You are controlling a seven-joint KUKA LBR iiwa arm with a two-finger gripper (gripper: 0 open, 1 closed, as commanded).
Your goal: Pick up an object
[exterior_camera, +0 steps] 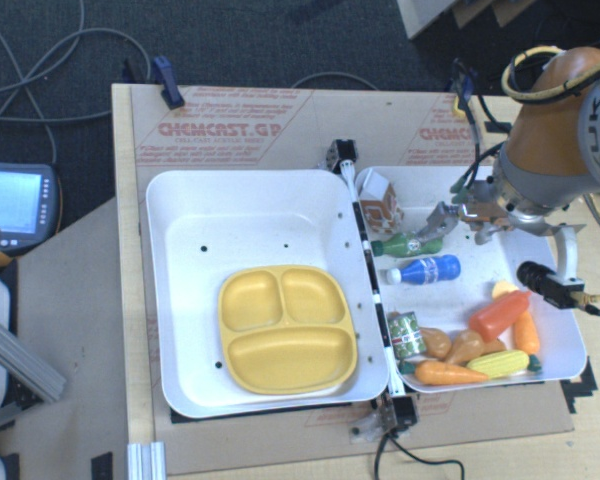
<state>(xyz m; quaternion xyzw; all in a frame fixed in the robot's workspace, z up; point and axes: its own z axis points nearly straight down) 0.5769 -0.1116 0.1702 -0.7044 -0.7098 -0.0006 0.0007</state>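
My gripper (446, 220) hangs over the back half of the right bin (565, 363), at the end of the grey arm with the orange band. Just below and left of it lies a green bottle (406, 245), its right end under the gripper tip. A blue bottle (427, 269) lies in front of that. A small brown and white carton (380, 206) stands to the gripper's left, near the bin's back corner. I cannot make out anything held in the gripper.
The right bin's front holds a green can (406, 335), a potato (437, 343), a red pepper (500, 315), a carrot (450, 373), corn (498, 364) and a lemon (503, 290). A yellow divided plate (285, 328) lies in the left bin (180, 268).
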